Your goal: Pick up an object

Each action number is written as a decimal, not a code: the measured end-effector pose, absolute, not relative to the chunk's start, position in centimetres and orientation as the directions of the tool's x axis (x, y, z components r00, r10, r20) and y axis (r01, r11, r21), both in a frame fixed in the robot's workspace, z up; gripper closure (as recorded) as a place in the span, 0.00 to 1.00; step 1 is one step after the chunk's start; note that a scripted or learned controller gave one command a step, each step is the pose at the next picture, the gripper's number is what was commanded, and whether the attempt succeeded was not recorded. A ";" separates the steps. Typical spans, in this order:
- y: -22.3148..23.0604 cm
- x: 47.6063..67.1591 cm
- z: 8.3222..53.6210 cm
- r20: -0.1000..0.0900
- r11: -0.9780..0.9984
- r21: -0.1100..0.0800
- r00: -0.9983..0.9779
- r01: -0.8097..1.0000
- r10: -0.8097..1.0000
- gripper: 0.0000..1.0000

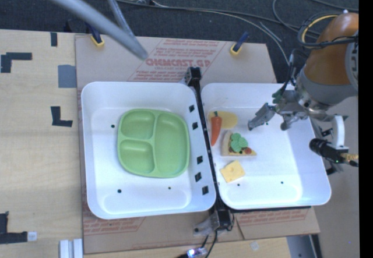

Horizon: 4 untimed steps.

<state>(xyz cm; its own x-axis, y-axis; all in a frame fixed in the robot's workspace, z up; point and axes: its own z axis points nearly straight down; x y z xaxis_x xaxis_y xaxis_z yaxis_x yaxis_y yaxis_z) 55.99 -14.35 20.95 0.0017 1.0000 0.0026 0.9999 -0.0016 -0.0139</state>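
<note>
From above, you have two bins: the left bin [99,134] holds one green plate [154,142], and the right bin [291,187] holds four toy foods bunched by the divider, one carrot [215,127], one yellow piece [228,119], one pizza slice [237,145] and one cheese cube [233,171]. Your gripper [274,115] hangs spread and empty beside them, probably lining up a grab.

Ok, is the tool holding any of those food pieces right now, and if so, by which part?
Nothing is held. The tool hangs open above bare floor of the right bin, apart from the carrot, the pizza slice and the cheese piece.
</note>
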 end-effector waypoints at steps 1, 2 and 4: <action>-14.3 56.3 21.6 0.001 0.002 -0.002 -0.002 1.000 1.000 0.00; -14.0 55.2 15.9 0.001 0.000 -0.008 0.000 1.000 1.000 0.00; -14.0 54.5 8.8 0.003 0.001 0.004 -0.001 1.000 1.000 0.00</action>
<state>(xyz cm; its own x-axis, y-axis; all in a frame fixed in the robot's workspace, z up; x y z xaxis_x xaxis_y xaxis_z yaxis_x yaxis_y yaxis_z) 54.45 -13.99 8.82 -0.0012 1.0000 0.0029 1.0000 0.0012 0.0043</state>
